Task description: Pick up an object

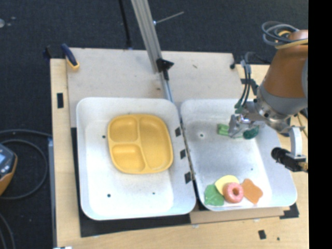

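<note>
My gripper (236, 126) is down in the right bin (207, 154), near its back right part. A green object (223, 130) lies right at the gripper, with a light green end showing to its left and a darker green end (251, 134) to its right. The gripper body hides the middle of the object. At the bin's front edge lie a green piece (212, 195), a yellow piece (226, 182), a pink doughnut (234, 192) and an orange piece (252, 191), packed close together.
The left bin (93, 191) holds a yellow divided plate (140, 143). A metal pole (148, 30) rises from the bench behind the bins. The arm's grey and orange wrist (282, 82) hangs over the right bin's back right corner.
</note>
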You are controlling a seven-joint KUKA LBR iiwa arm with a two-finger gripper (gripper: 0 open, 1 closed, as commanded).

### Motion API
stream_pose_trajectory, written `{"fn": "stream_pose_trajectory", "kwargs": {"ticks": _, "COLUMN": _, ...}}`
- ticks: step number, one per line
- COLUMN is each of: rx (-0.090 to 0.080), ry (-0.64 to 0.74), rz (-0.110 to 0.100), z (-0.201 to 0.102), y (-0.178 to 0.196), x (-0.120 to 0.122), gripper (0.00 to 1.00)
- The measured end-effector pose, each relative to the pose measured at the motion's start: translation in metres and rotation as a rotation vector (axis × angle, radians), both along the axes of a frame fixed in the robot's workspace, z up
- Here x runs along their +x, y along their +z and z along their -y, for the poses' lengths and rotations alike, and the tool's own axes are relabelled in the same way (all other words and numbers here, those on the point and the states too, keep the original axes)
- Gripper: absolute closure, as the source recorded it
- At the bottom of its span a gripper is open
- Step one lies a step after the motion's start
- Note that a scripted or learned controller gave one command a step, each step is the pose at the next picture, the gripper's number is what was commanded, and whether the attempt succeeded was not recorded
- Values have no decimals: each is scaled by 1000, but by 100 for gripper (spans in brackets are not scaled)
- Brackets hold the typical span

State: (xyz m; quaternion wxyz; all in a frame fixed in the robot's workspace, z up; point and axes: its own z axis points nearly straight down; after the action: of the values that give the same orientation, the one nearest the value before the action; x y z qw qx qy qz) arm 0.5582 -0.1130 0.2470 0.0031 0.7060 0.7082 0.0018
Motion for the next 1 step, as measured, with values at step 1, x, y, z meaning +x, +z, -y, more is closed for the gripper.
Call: {"fn": "stream_pose_trajectory", "kwargs": {"ticks": 1, "rx": 1, "ry": 1, "rz": -3, "z": 1, "y": 25, "x": 1, "gripper": 100}}
